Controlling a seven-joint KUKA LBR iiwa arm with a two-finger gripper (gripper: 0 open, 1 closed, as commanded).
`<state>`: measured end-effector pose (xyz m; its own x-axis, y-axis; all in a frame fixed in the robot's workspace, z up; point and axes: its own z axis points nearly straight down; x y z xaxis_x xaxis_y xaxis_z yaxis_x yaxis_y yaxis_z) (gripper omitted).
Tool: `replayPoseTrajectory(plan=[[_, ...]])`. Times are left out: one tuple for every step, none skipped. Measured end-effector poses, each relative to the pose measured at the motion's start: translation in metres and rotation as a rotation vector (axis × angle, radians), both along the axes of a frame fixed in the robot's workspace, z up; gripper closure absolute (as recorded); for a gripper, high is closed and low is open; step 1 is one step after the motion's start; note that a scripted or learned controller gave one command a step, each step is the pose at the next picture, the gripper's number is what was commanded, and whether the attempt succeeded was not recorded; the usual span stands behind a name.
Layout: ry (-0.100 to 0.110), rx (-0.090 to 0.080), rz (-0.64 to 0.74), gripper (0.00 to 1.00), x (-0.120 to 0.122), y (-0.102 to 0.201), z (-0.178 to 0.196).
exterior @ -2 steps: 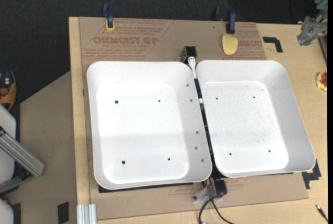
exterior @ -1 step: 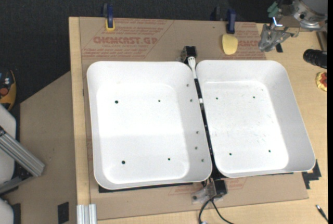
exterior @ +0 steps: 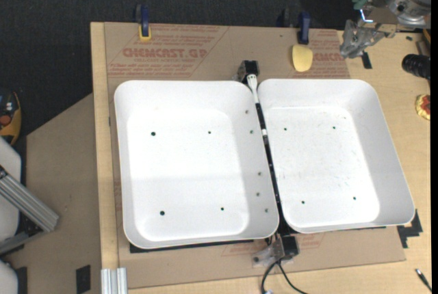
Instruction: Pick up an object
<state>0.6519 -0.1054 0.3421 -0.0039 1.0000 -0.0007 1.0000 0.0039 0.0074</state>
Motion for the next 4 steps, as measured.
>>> replayPoseTrajectory(plan=[[0.016,0.004,0.003,1.0,0.014,0.067,-0.083],[0.007,0.0,-0.005,1.0,-0.002,0.05,-0.056],[0.003,0.0,-0.005,1.0,-0.012,0.049,-0.035],[0.007,0.002,-0.003,1.0,-0.046,0.059,-0.015]])
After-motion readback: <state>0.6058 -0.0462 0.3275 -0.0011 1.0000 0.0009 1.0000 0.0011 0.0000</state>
